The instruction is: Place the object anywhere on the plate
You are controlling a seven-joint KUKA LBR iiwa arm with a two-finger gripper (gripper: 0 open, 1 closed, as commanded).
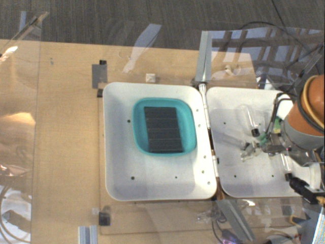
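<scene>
The arm [304,121] is cut off by the right edge; the pincer [252,142] is too small to read.

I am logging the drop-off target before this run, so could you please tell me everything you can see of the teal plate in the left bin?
The teal plate is a rounded rectangle with a raised rim, and looks like smooth plastic. A dark ribbed rectangular panel fills most of its centre, running lengthwise up the view. The plate lies flat on the floor of the left bin, in its upper half, slightly nearer the divider side. The gripper is over the right bin, well apart from it.
</scene>
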